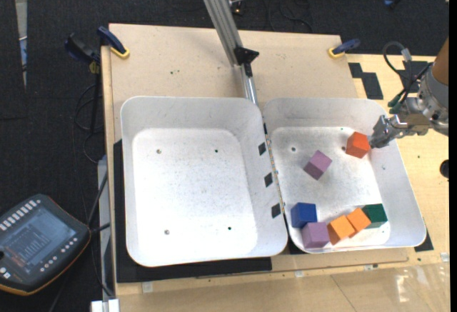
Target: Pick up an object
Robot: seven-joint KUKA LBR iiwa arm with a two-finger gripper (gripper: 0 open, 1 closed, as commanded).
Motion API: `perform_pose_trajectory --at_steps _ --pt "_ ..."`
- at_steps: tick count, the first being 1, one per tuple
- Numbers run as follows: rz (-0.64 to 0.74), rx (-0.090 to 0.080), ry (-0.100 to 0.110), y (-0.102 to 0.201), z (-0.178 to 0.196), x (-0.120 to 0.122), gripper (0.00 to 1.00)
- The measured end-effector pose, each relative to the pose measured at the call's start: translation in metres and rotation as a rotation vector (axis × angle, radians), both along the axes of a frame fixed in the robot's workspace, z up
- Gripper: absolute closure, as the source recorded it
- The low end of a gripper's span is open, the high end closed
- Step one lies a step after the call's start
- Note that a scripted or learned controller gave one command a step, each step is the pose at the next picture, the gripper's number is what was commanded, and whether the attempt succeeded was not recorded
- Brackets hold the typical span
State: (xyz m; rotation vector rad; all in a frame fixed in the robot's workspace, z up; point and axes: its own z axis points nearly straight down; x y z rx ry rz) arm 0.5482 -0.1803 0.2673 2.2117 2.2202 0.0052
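Orange cubes number three in your right bin: one at the gripper, two near the front. Add two purple cubes, one blue, one green. You cannot tell the fingers' state.

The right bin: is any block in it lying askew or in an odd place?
In the right bin, one orange block lies up on the sloped far-right wall, right at the gripper. The light purple block sits alone mid-bin, turned diagonally. The remaining blocks huddle along the near edge. Nothing looks spilled or damaged.
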Motion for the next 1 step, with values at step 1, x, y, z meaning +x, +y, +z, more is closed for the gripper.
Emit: perform_pose_trajectory --at_steps 1 --pt "0.0 0.003 0.007 0.0439 -0.0099 -0.0095 1.0"
